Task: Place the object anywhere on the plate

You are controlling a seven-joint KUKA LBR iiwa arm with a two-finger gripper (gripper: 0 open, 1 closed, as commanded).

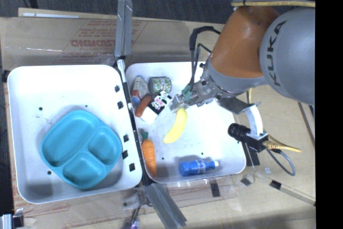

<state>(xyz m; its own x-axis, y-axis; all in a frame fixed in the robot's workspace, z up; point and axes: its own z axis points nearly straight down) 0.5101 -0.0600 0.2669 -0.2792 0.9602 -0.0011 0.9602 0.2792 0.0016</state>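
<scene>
A blue three-compartment plate (80, 150) lies in the left bin (32, 94). In the right bin (225, 142), a yellow banana (176, 127) lies slanted near the middle. My gripper (181, 100) hangs right over the banana's upper end, at or touching its tip. The grey and orange arm (252, 45) reaches in from the right and hides the bin's back right corner.
The right bin also holds a green can (159, 85), a small black-and-white item (157, 103), a brown sausage-like piece (142, 106), a carrot (148, 155) by the left wall and a blue bottle (197, 167) at the front. A divider wall (128, 126) separates the bins.
</scene>
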